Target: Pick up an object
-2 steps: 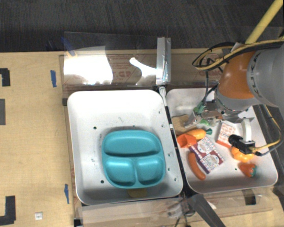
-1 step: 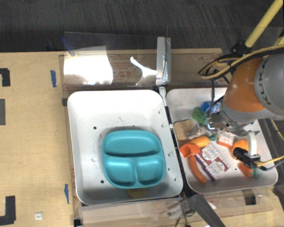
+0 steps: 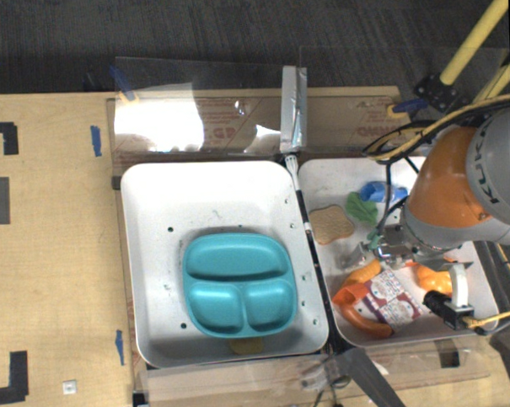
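Observation:
The right bin [image 3: 321,174] holds a jumble of small things. A tan flat piece [image 3: 330,223] lies near its left wall, with a green item [image 3: 361,207] and a blue item [image 3: 372,190] just behind it. At the front lie an orange object [image 3: 358,312] and a white-and-red packet [image 3: 390,298], and another orange piece [image 3: 433,278] sits to their right. My gripper [image 3: 382,248] hangs low over the middle of this bin, right above the packet and the orange object. The wrist with its orange band [image 3: 444,194] covers the bin's right part.
The left bin [image 3: 145,195] holds a teal divided plate [image 3: 239,282]. A clear plastic sheet and a metal post [image 3: 291,112] stand behind the bins. Yellow and black cables [image 3: 404,141] loop near the arm at the back right.

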Controlling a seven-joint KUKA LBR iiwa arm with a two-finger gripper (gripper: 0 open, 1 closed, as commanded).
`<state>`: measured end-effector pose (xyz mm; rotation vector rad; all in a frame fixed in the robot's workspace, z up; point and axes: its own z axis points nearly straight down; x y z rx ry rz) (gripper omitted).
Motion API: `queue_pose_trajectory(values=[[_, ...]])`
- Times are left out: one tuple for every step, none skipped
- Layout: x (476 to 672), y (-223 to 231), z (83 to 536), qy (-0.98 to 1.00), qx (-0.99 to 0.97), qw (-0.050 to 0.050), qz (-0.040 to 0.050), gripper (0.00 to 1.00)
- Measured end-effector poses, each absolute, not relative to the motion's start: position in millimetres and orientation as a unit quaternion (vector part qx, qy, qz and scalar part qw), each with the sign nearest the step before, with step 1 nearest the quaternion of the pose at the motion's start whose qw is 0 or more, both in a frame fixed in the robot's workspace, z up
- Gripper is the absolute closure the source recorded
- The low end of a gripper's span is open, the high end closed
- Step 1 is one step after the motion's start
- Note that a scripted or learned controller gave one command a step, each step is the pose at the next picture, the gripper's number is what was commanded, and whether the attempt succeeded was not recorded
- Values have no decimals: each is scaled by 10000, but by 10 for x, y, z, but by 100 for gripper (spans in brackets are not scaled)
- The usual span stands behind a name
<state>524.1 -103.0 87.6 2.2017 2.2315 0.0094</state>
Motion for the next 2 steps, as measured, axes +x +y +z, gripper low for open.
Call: queue_pose_trajectory(values=[[5252,-1046,968,7101,7041,55,36,100],[5568,-469,2136,6661,7458,12,18,100]])
